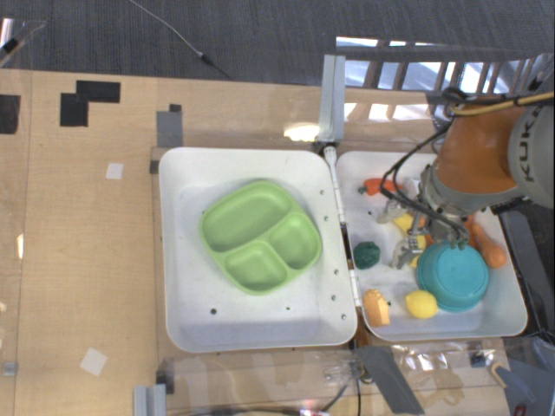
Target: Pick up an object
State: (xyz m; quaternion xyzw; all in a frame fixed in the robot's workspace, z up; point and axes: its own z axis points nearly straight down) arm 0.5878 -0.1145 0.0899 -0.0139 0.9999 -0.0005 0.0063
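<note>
We count two white bins on the bench, and we take the right bin [512, 315] as our landmark. Directly to its left, touching along the shared edge, sits the left bin [186, 319], and in it lies one green divided plate [260, 235] with three compartments, tilted at a slant and roughly central. Inside the right bin we count these things from left to right: one dark green lump [366, 254] near the bin's left wall at mid-height; one orange-and-cream piece [376, 307] in the lower left corner; one small red-orange piece [373, 186] toward the upper left; one yellow piece [403, 224] just below the arm's wrist; one yellow lemon [421, 305] near the bin's lower edge, touching the bowl beside it; one teal bowl [453, 276], upside down, in the lower middle; and one orange carrot [488, 245] lying slantwise near the right wall, just beside the bowl. The one gripper [414, 248] hangs low in the middle of the right bin, between the dark green lump and the teal bowl, close against the bowl's left rim; how its jaws stand we cannot tell, and we see nothing held
</note>
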